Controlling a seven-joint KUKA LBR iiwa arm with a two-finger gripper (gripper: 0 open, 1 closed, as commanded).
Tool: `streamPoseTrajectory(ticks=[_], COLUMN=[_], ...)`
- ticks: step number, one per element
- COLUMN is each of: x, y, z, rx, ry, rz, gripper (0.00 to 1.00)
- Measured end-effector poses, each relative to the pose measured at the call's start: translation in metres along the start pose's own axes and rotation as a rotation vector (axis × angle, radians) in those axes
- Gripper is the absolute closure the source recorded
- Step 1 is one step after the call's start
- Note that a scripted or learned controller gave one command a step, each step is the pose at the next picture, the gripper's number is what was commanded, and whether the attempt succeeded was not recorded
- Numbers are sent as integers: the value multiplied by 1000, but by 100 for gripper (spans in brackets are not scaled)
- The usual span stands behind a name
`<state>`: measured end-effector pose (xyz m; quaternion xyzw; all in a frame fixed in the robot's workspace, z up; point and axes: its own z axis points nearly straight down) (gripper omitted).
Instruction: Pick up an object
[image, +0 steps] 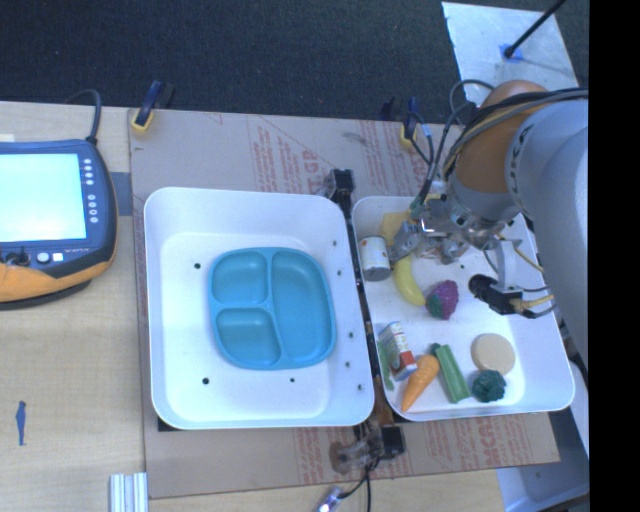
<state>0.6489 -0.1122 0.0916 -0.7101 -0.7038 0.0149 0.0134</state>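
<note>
Evidently the approach step is in hand: the two-finger gripper (425, 238) hangs low over the right white bin (535, 375), just above the curved yellow plastic banana (407, 282); its grip state cannot be told. Next it must settle squarely over one object

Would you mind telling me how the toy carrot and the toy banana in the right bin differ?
The carrot is orange and tapers to a point; the banana is yellow and curved. The carrot lies near the bin's front edge beside a green stick-shaped toy; the banana lies further back, close to the gripper. Both lie flat in the right bin.
</note>
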Motion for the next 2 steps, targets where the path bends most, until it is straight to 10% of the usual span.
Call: streamPoseTrajectory(ticks=[1,2], x=[-3,-3], y=[-1,-1], z=[-9,-9], rx=[3,3], ry=[-4,-4], rz=[-2,-2], gripper=[100,0])
